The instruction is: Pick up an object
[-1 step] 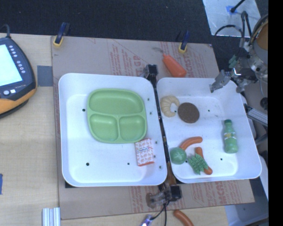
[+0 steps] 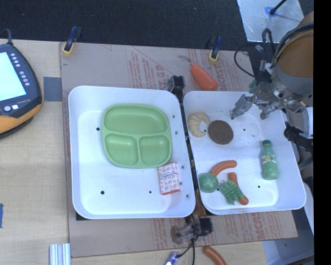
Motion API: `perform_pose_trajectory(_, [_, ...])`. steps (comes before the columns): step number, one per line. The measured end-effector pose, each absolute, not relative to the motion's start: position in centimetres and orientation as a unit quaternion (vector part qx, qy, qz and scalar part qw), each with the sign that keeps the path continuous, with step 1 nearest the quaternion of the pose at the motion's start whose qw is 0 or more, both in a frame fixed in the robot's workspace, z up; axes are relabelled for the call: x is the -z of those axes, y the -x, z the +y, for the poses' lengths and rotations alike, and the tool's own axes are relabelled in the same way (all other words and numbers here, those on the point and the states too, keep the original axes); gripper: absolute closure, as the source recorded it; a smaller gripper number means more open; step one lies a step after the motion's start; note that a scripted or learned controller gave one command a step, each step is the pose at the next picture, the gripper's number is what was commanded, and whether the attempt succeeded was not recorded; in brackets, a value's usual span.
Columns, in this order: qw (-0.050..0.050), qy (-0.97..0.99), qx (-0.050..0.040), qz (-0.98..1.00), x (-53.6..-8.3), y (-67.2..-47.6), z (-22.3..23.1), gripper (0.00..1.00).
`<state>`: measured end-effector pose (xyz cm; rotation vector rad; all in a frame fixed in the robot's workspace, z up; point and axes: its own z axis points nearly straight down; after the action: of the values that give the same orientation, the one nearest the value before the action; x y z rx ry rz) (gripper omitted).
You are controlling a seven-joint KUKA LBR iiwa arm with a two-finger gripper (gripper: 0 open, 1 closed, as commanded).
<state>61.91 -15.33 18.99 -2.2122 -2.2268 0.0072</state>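
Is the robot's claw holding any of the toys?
No. The gripper hangs open above the right bin, with nothing between its fingers.

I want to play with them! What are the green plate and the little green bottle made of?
The green plate looks like plastic: one even pale green, smooth and softly matte, with three moulded sections. The green bottle lying in the right bin also looks plastic, slightly glossy with a paler label, probably a toy. The picture can't confirm either.
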Motion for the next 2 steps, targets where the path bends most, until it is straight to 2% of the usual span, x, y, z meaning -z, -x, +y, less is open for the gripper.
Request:
perform_pose_trajectory(1, [0.001, 0.705, -0.0023, -0.709, -9.1, -59.9, -11.9, 0.00])
perform_pose_trajectory(2, [0.001, 0.706, -0.0008, -0.708, -9.2, -65.6, -16.6, 0.00])
